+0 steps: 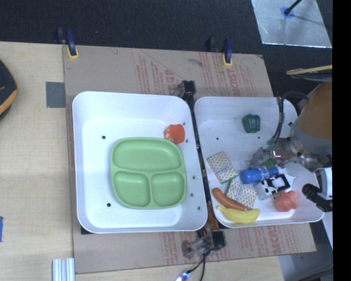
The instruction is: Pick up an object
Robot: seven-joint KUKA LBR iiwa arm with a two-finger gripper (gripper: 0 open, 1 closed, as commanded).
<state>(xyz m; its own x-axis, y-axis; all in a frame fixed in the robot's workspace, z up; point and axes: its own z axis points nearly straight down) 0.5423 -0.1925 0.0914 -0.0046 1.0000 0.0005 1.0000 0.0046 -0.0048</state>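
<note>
We see faint red print repeated across the cardboard sheet (164, 69), too blurred to read. The tool (268, 156) sits in the right bin (222, 107), just above the blue bottle (254, 175); we cannot tell how it stands.

Colours in the two white bins

The divided plate (148, 172) was pale green, the banana (241, 216) yellow, the bottle (256, 175) blue, and the toy cow (275, 184) patched black and white.
</note>
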